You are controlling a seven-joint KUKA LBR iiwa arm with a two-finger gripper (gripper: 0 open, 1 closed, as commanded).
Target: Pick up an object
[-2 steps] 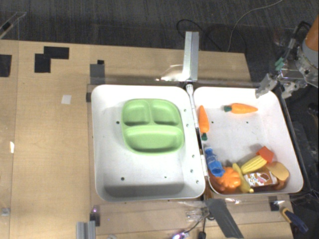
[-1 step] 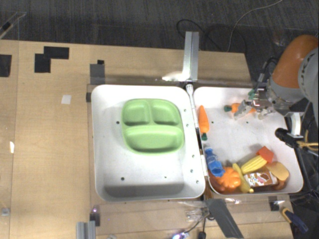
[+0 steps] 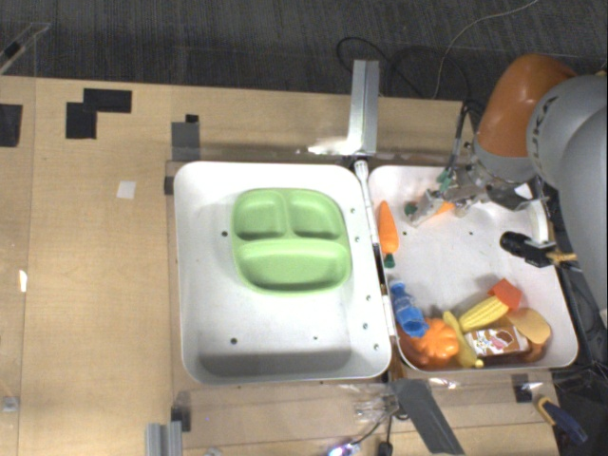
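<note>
there, low in the right bin (image 3: 568, 348)'s far corner: gripper (image 3: 439, 200), fingers clamped on a small orange piece (image 3: 443, 209) (too small to identify); carrot (image 3: 387, 229) near, against the bin's left wall.

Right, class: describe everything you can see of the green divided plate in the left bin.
The green divided plate is a pale green, rounded-rectangular tray that looks like moulded plastic. It has three compartments: two smaller ones along the far side and one wide one nearer the camera. It lies flat and right way up on the floor of the left white bin, slightly towards the far side, clear of the walls. Nothing sits in it or touches it.
</note>
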